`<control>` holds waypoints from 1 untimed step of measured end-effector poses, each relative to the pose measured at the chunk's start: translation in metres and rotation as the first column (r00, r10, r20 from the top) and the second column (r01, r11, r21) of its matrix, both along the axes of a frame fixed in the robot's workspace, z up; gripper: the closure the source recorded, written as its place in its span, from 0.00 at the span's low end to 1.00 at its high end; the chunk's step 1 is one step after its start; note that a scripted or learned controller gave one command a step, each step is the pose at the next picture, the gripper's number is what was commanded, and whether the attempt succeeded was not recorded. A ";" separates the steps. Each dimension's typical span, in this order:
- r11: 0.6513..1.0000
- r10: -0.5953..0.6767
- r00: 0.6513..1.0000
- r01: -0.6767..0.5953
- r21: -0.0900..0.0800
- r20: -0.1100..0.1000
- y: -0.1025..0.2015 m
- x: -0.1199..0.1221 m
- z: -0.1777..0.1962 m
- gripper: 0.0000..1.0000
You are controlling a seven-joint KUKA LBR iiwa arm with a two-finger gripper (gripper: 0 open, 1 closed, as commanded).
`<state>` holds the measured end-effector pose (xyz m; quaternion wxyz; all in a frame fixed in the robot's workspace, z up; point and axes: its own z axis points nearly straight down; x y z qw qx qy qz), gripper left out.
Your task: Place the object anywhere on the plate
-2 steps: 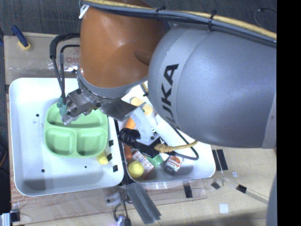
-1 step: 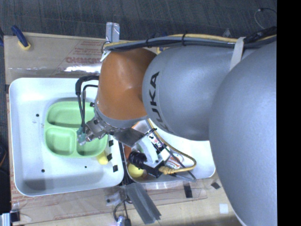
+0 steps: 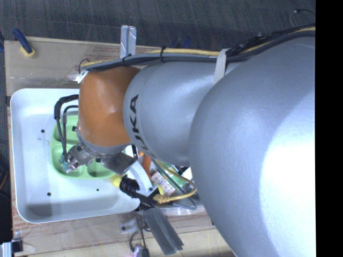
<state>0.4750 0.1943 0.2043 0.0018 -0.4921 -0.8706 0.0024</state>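
1. So the big grey arm with the orange band (image 3: 107, 108) hung over the shallow white plastic bin (image 3: 27, 143)
2. Its gripper (image 3: 72, 162) sat right above the light green plate (image 3: 59, 162); couldn't tell its state

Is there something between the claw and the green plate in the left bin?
Nothing visible does. The claw is low over the green plate in the left bin. The arm covers much of the plate, so the object cannot be seen.
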 end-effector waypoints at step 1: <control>1.000 -0.001 1.000 0.001 0.002 0.004 -0.024 0.001 0.044 1.00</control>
